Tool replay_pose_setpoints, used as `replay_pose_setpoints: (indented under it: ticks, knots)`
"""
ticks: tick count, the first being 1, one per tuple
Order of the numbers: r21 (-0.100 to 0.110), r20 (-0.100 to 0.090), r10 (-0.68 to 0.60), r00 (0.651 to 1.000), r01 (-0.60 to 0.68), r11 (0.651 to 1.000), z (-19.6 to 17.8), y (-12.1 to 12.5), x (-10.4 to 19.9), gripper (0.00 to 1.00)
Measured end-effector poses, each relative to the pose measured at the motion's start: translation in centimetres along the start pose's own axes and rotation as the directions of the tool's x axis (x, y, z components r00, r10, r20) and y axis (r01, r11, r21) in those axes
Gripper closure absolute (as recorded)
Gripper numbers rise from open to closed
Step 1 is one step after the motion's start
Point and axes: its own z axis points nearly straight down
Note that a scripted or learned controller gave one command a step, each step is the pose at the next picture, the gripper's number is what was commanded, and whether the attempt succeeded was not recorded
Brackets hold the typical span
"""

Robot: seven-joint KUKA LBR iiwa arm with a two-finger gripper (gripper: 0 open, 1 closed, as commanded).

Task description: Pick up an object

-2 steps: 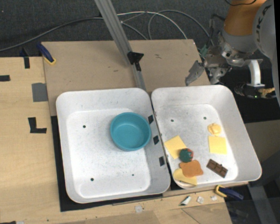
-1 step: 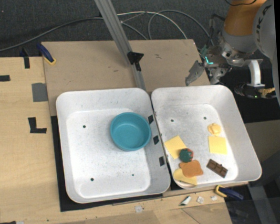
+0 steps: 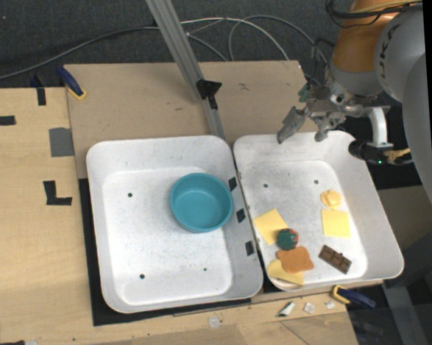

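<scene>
Camera view: gripper (image 3: 303, 127) hangs with fingers spread, holding nothing, over the right bin's (image 3: 368, 194) far rim. Candidate objects cluster at the near end; yellow block (image 3: 336, 224) sits apart. Advise centring above it before descending.

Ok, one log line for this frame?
pincer open, above right bin far edge | holding nothing | blue bowl in left bin

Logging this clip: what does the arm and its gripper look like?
The arm is smooth grey with a rounded orange band above the wrist. Black cables loop over the orange part. The gripper is a small grey metal unit with two thin fingers.
</scene>
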Motion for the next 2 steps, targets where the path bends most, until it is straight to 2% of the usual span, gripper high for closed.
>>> replay_pose_setpoints:
  ticks: [2]
  knots:
    - [0.001,0.0,0.0,1.0,0.0,1.0,12.0,0.0,0.1,0.0]
